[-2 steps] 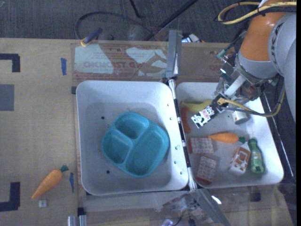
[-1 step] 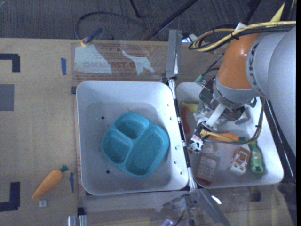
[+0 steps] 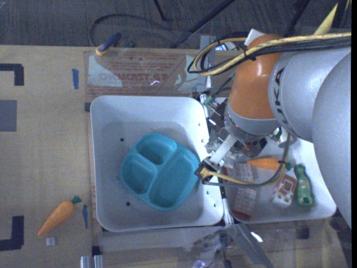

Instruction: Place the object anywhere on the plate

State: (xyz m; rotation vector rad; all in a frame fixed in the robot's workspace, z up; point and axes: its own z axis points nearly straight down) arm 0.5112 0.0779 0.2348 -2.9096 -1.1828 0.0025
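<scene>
A teal plate (image 3: 160,171) with three compartments lies in the left white bin (image 3: 111,116), toward that bin's right wall. My gripper (image 3: 244,149) hangs under the orange wrist band over the left part of the right bin (image 3: 321,208), just right of the wall between the bins. Its tip is hidden by the wrist. An orange carrot-shaped thing (image 3: 266,163) lies in the right bin just beside the gripper; I cannot tell whether it is touched.
The right bin also holds a green bottle (image 3: 302,186), a white and orange carton (image 3: 283,190) and a red and white packet (image 3: 242,197). A toy carrot (image 3: 56,216) lies on the bench left of the left bin. The arm covers most of the right bin.
</scene>
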